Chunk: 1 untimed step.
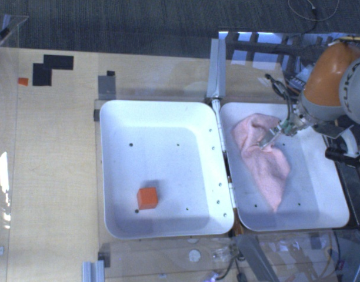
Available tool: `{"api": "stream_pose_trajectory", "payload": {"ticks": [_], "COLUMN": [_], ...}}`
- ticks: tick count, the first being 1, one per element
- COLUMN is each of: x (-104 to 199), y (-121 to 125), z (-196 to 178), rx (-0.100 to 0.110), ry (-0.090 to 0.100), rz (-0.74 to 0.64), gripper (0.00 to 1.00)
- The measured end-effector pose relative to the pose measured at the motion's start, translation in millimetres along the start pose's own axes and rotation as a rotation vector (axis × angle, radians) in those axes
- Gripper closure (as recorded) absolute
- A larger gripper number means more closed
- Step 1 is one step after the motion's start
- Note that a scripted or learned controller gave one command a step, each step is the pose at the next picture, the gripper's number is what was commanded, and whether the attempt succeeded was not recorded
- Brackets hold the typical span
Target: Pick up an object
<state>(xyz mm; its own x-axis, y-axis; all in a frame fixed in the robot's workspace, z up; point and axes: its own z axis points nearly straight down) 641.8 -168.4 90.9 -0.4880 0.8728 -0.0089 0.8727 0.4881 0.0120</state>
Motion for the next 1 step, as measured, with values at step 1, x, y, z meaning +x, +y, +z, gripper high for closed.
{"api": "stream_pose_trajectory", "payload": {"ticks": [1], "x": [72.3], "y": [-1.7], "z": [-1.6], "rx": [-0.005], "ry": [-0.002], "rz": [-0.086], "gripper": [0.00]}}
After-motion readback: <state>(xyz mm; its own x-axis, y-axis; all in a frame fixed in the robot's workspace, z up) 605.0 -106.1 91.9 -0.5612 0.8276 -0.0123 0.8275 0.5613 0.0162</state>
